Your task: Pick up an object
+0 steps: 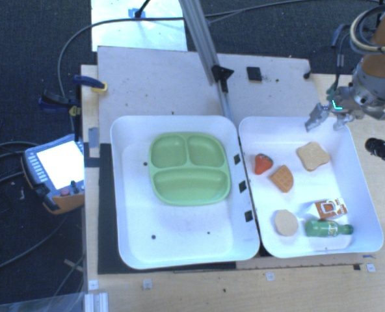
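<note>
A dark carpet lies around a pale wooden bench (179, 77) with wires trailing over the floor. Two white bins sit side by side on the bench. The left bin (134, 239) holds a green plate (189, 169) with three parts, set toward the top of that bin.

The right bin (368, 226) holds the small toy foods. A red strawberry (263, 164) lies at about 9 o'clock in the bin, close to the left wall. Just beside it, at its 4 o'clock, lies an orange wedge (283, 179). A slice of toast (312, 155) lies at about 12 o'clock in the bin. Low in the bin, at about 6 o'clock, a round tan cookie (286, 223) lies next to a green bottle (327, 228) on its side. A small orange and white box (330, 208) sits just above the bottle, at its 12 o'clock.

The grey arm with the orange band comes in from the right. Its hand (324, 120) hangs over the top edge of the right bin, at about 1 o'clock from the toast and apart from it. The two fingers are spread wide, with nothing between them.
</note>
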Controlling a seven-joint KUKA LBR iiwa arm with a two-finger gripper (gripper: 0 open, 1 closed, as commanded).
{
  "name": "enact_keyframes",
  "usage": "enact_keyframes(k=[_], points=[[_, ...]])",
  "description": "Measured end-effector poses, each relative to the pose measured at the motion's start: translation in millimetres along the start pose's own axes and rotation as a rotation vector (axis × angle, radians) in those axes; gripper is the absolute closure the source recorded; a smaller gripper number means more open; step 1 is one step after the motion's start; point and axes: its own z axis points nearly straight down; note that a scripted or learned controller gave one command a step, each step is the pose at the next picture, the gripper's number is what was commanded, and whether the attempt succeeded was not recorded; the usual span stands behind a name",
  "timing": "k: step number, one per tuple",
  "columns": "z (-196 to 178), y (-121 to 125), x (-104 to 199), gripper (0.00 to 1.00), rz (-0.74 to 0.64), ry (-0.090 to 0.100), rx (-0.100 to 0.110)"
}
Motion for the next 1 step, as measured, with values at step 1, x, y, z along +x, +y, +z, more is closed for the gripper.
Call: enact_keyframes(k=[1], points=[[-1.2, 0.7, 0.1, 0.00, 0.000, -0.001, -0.002]])
